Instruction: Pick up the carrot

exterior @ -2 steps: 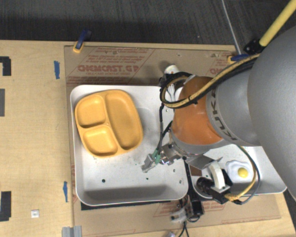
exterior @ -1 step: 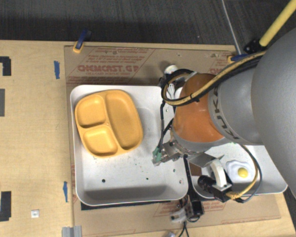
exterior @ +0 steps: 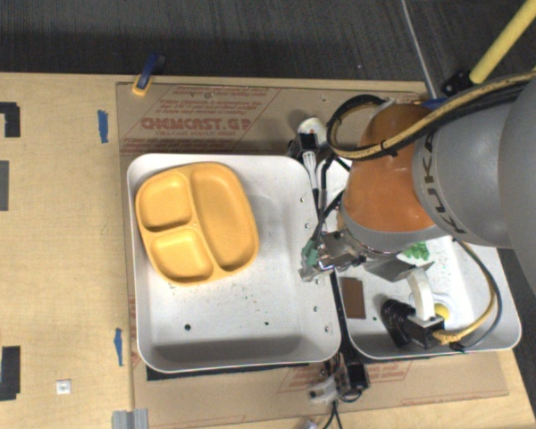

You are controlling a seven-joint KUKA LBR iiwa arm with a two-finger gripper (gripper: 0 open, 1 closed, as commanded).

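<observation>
Low over the right bin (exterior: pixel 496 275) with the grey arm (exterior: pixel 482 168), hand (exterior: pixel 326 259) tucked under the wrist by the wall shared with the left bin (exterior: pixel 152 329), and can't tell how far open or whether holding anything. Can't make out the carrot for sure: just a scrap of green (exterior: pixel 417 251) peeping from under the arm, near a brown card (exterior: pixel 351 298). Over in the left bin, a yellow divided plate (exterior: pixel 196 220).

Red print on cardboard sheet (exterior: pixel 196 105): "CHEMCAST GP". Smaller lines above it too blurred to read.
</observation>
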